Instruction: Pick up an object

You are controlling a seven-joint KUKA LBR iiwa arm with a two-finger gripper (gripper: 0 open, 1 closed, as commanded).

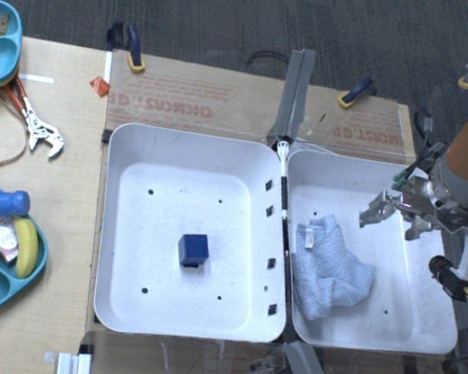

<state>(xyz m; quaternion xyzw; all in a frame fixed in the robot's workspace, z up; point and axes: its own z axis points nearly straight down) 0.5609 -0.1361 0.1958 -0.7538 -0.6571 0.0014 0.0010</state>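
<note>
The nearest thing to the gripper (385,210) is the pale blue cloth (330,270), lying crumpled in the right bin (404,333), toward its left wall in the lower middle of the frame. It looks soft and light, with no stiffness to it; I would guess it gives under a pinch and comes up only if the jaws bite into one of the raised folds near its upper end rather than the flat spread.

The gripper hangs above the upper right part of that bin, apart from the cloth and up to its right. From here I cannot tell how wide the jaws stand, and nothing shows between them.

The other candidate is the small dark blue block (193,250), alone near the middle of the left bin (113,294): hard, square-sided, probably easy to clamp across two flat faces.

The wall between the bins stands between arm and block. Off on the table (34,300) at left lie a wrench (40,132) and a tray of toy food (30,269), well out of the way.
</note>
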